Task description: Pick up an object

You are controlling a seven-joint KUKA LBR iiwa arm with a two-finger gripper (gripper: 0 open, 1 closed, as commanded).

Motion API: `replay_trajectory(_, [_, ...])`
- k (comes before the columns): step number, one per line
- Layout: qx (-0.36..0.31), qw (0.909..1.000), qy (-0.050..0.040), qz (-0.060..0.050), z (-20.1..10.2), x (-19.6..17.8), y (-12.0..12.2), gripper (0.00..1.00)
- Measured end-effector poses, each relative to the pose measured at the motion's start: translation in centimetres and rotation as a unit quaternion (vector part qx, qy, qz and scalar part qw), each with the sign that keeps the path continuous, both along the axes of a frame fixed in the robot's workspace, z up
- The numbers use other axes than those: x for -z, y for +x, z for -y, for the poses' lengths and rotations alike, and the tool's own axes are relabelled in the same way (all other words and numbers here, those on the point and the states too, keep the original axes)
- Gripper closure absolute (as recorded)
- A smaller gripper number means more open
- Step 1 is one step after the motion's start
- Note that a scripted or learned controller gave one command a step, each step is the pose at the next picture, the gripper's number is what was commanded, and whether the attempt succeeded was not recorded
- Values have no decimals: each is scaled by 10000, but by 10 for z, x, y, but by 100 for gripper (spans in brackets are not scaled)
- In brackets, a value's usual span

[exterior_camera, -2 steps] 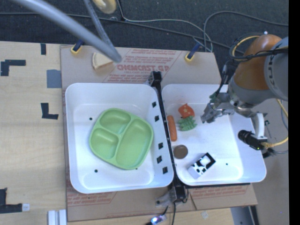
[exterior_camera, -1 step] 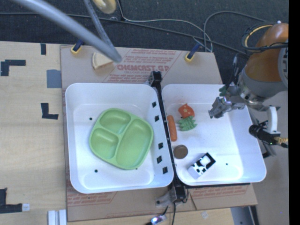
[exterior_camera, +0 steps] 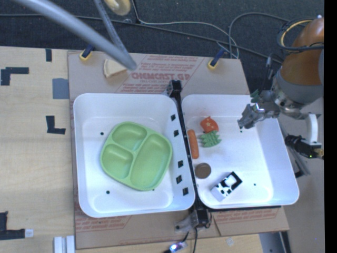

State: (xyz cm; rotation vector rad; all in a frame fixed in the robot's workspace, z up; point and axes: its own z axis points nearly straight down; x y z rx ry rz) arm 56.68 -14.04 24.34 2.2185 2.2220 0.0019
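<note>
Approach step: the gripper (exterior_camera: 246,119) hangs over the right bin (exterior_camera: 274,157), right of centre frame, nothing between its fingers; spread or pressed together, I cannot tell. Nearest pick, the red toy (exterior_camera: 209,124), lies leftward; next move calls for descent onto it

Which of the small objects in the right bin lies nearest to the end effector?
The red-orange object, uppermost in the right bin, lies nearest the end effector; the others lie lower and farther away.
</note>
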Motion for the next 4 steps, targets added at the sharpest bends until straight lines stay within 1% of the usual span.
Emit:
replay_trajectory(1, [-16,10000,7,-15,-43,-2,-12,100])
replay_trajectory(3, [-20,10000,6,-27,-142,26,-31,100])
replay_trajectory(4, [-30,10000,10,-15,-195,13,-41,100])
